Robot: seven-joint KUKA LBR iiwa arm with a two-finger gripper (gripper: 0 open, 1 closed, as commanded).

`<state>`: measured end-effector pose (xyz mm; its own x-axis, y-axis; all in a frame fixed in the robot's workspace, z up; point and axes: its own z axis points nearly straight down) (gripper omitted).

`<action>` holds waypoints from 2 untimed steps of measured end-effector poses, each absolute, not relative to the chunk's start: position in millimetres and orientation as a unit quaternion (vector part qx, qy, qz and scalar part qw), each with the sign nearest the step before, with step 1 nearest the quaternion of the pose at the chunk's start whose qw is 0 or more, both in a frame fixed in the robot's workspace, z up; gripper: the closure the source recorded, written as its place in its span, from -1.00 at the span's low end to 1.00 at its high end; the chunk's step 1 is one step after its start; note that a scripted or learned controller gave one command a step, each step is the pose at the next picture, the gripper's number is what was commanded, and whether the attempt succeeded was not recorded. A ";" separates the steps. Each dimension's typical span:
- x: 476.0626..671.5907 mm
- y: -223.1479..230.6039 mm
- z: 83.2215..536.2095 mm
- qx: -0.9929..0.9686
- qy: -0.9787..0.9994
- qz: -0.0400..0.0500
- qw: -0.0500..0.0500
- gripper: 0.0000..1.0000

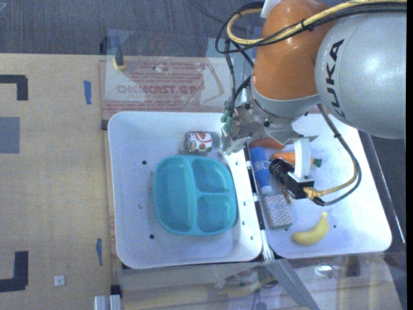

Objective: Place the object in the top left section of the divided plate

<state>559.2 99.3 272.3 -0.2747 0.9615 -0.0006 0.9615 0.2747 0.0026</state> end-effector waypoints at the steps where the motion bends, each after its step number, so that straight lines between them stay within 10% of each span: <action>1: 509.2 54.7 230.8 0.537 0.844 0.000 -0.001 1.00; 2: 509.2 54.7 230.7 0.537 0.844 0.000 -0.001 -1.00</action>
